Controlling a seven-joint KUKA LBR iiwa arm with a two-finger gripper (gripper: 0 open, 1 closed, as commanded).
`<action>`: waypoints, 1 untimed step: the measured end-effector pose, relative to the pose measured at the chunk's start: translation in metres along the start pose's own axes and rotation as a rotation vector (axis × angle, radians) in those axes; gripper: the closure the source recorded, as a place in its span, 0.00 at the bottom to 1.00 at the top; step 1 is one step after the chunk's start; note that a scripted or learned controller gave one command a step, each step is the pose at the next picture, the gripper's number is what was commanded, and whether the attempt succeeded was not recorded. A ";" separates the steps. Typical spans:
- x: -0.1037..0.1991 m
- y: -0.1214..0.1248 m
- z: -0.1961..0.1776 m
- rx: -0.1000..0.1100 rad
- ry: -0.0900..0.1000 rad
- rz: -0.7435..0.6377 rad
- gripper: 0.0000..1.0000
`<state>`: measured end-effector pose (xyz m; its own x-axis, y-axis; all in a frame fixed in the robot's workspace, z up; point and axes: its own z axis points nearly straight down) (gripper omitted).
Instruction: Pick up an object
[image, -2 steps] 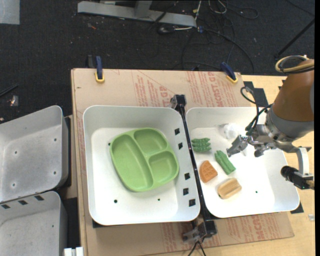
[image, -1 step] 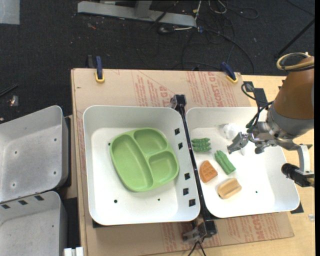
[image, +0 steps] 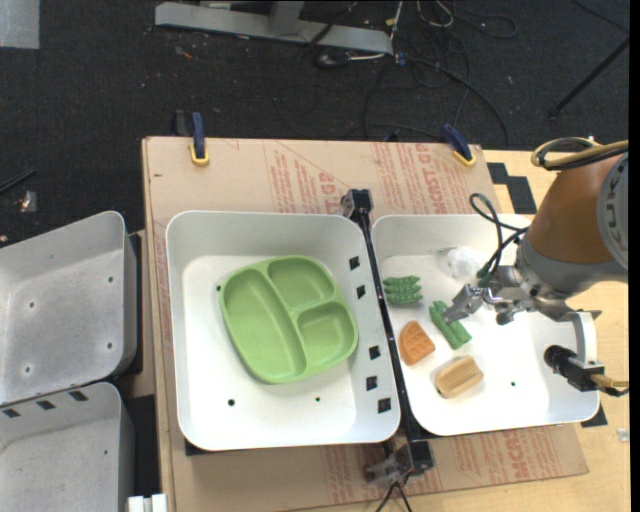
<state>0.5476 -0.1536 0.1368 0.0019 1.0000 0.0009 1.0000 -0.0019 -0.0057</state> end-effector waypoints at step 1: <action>0.001 -0.001 0.048 -0.001 0.000 -0.001 0.00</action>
<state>0.5466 -0.1529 0.0892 0.0011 1.0000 0.0011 1.0000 -0.0011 -0.0046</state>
